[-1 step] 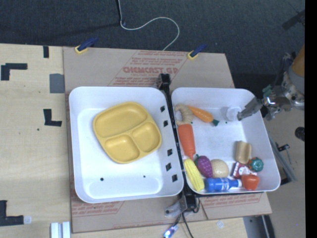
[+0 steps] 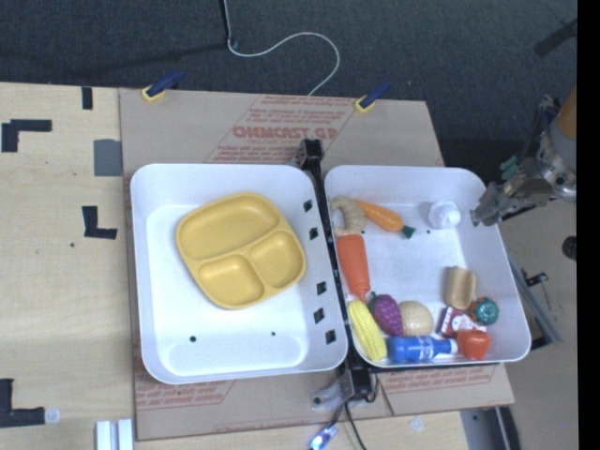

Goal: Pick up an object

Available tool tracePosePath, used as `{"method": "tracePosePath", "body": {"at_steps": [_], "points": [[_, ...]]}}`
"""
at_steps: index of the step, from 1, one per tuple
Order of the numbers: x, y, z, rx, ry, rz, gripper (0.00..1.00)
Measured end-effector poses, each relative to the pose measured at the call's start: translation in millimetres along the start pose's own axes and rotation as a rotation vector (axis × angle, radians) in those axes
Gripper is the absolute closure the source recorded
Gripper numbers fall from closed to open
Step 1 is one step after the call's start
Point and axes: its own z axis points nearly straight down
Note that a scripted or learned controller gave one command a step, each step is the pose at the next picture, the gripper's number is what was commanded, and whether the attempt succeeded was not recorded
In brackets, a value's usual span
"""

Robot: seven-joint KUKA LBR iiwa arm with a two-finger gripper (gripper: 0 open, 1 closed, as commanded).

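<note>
Hovering just right of the white cap, the pincer.

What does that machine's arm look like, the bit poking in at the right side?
Little of it is in frame. The pincer is a dark grey to black metal assembly with small teal-green touches near its top. Behind it comes a paler grey wrist part, and a patch of orange sits at the very edge above that. The image is too blurred to read any markings.

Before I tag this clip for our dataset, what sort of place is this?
Most likely a robotics lab grasping bench, not a kitchen. Two white bins sit clipped to a cardboard sheet; one holds a yellow divided plate, the other toy food like a plastic corn cob; the gripper waits at the right.
</note>
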Motion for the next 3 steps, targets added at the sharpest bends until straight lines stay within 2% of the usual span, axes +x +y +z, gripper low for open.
{"method": "tracePosePath", "body": {"at_steps": [1, 2, 3], "points": [[-11, -83, -32, 0.0, -0.001, 0.006, 1.0], [32, -80, -26, 0.001, 0.002, -0.002, 1.0], [110, -80, -18, 0.002, 0.003, -0.005, 1.0]]}}
